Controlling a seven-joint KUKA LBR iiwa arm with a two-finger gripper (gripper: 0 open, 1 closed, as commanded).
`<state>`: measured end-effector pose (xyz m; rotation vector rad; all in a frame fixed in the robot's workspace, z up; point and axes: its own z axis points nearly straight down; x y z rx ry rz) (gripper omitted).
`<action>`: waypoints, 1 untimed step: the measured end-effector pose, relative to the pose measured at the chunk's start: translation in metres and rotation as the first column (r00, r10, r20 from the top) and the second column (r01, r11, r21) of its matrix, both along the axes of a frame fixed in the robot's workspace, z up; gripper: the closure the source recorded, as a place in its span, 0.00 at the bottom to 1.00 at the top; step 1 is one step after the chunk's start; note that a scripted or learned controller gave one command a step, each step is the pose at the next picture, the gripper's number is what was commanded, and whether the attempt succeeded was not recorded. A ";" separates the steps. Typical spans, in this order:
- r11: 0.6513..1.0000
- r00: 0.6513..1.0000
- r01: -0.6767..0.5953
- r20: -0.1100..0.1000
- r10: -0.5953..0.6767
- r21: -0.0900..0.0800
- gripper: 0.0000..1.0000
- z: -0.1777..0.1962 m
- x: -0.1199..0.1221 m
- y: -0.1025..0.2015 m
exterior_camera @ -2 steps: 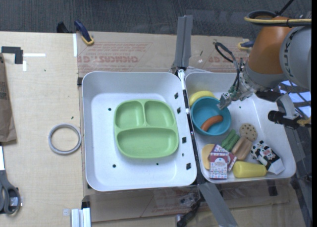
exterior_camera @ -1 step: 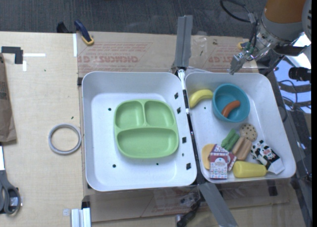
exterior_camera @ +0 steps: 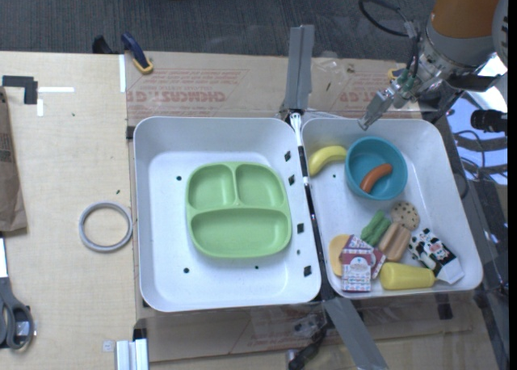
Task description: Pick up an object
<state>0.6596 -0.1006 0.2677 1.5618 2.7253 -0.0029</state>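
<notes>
The right bin (exterior_camera: 436, 146) holds a yellow banana (exterior_camera: 326, 157) and a blue bowl (exterior_camera: 376, 165) with an orange sausage (exterior_camera: 376, 177) in it. Nearer the front lie a green pod (exterior_camera: 375, 225), a round cookie (exterior_camera: 405, 215), a tan stick (exterior_camera: 394, 240), a cow-patterned pack (exterior_camera: 431, 252), a yellow lump (exterior_camera: 406, 277) and a small pink carton (exterior_camera: 356, 267). My gripper (exterior_camera: 365, 123) hangs over the bin's far rim, just beyond the bowl, pointing down and to the left. It looks shut, with nothing between its fingers.
A green divided plate (exterior_camera: 239, 209) lies in the left bin (exterior_camera: 153, 199). On the bench to the left sit a tape ring (exterior_camera: 105, 225), scissors (exterior_camera: 14, 325) and a blue clamp (exterior_camera: 137, 52). A grey bar (exterior_camera: 300, 69) stands behind the bins' shared wall.
</notes>
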 end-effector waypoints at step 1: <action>0.997 0.997 0.075 -0.002 -0.075 0.000 0.00 -0.163 -0.001 -0.045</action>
